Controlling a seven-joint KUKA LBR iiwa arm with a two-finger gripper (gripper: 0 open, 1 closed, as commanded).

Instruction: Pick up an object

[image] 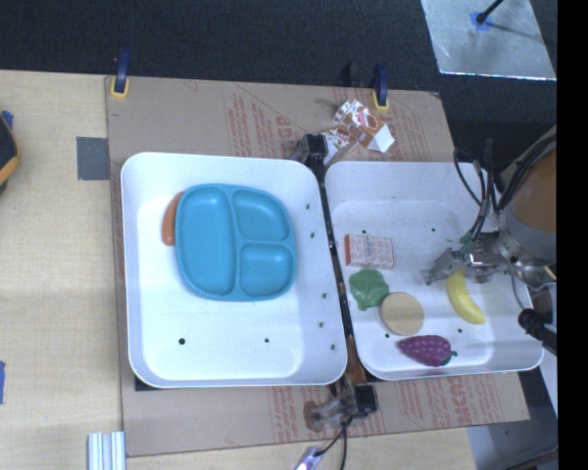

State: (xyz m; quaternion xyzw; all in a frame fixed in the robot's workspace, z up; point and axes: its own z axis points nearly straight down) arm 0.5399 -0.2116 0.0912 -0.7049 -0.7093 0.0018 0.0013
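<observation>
The right bin [412, 189] holds a yellow banana [465, 298], a green leafy piece [368, 287], a tan round disc [402, 312], a purple grape bunch [425, 350] and a small red-and-white packet [370, 251]. My gripper [461, 262] hangs at the bin's right side, just above the upper end of the banana, with its metal fingers [439, 268] spread toward the left. Nothing shows between them. The arm's orange band [535, 196] enters from the right edge.
The left bin [147, 262] carries a blue divided plate [235, 240] with an orange object [168, 218] half hidden at its left edge. A crumpled wrapper [358, 125] lies on the cardboard behind the bins. Cables [475, 189] hang near the arm.
</observation>
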